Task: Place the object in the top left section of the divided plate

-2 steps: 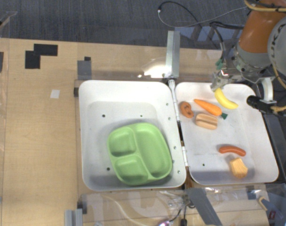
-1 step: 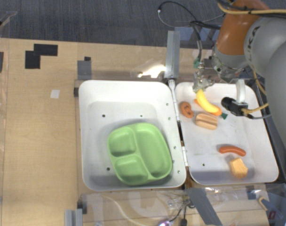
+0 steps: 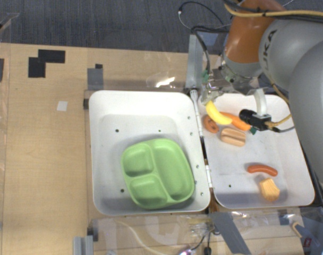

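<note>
Green divided plate (image 3: 158, 172) is seen in left bin (image 3: 105, 110), sections unfilled. Banana (image 3: 217, 113) lies in right bin (image 3: 294, 158), upper centre-right of frame, under the hand (image 3: 210, 92); its opening can't be told. Pick & placement judged not yet done.

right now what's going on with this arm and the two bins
A grey arm with an orange band reaches in from the right and sits over the far left corner of the right bin, just above a banana. Around the banana lie a carrot, a hot dog bun and a round orange piece; a sausage and a cheese wedge lie nearer the front. The green divided plate sits in the left bin with nothing in its sections.
</note>
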{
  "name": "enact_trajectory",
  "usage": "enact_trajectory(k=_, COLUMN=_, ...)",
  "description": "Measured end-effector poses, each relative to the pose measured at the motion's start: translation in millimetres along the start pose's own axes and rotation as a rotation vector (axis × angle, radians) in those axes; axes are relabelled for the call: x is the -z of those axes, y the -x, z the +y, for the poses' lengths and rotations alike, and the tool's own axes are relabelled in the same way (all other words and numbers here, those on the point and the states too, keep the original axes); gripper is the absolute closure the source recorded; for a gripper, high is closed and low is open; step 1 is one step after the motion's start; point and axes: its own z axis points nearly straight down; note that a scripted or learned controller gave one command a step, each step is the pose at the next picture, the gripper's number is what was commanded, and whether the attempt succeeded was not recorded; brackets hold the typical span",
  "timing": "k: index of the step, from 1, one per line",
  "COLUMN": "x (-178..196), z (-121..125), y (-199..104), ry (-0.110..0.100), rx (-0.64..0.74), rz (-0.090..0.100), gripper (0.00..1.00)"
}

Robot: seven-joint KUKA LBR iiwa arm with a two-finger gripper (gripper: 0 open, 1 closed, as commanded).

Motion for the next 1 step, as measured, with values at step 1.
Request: enact_trajectory(k=1, x=40.4, z=-37.4, y=-58.3, ry=0.001, rx=-0.043, rz=0.001, gripper=1.00)
